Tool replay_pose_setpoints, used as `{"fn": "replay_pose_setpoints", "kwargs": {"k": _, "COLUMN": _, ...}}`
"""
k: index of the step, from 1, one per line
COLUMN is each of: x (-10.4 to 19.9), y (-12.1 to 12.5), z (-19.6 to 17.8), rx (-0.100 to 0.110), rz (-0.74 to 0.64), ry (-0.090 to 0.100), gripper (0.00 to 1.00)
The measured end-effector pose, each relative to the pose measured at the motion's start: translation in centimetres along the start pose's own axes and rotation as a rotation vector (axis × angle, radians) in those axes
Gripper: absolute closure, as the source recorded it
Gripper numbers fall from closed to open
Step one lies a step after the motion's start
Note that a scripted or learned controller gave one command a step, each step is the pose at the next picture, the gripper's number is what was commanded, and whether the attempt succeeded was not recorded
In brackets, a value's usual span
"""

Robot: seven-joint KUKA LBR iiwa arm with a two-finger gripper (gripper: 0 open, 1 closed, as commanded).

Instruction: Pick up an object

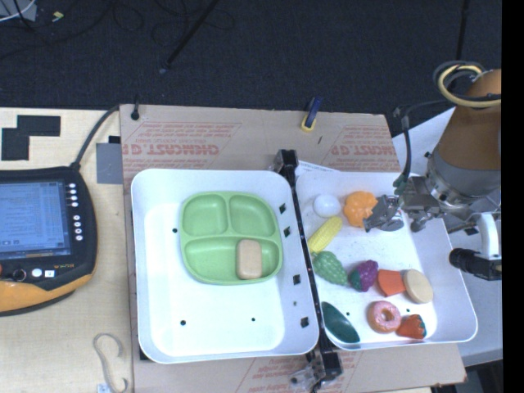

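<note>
Down at the near end of the right-hand shallow white bin, a pink-frosted toy doughnut, a red toy pepper and a dark green oval toy are packed close together, so a neighbour could easily get dragged along if anything there is chosen. Whether the tool is open or shut can't be made out; it's seen low just beside the orange knobbly toy fruit, which could simply get nudged away.

Dark carpet floor, wooden bench
</note>
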State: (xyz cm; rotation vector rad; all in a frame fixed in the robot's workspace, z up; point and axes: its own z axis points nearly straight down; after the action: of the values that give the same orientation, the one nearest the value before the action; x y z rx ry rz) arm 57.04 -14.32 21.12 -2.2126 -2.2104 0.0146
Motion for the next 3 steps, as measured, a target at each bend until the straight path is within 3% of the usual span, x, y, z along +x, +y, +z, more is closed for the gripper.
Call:
{"fn": "replay_pose_setpoints", "kwargs": {"k": 1, "x": 0.0, "y": 0.2, "z": -0.6, "rx": -0.011, "rz": -0.002, "ry": -0.002, "gripper": 0.00}}
{"fn": "replay_pose_setpoints", "kwargs": {"k": 3, "x": -1.3, "y": 0.0, "z": 10.2, "rx": -0.006, "rz": -0.002, "ry": -0.001, "gripper": 0.00}}
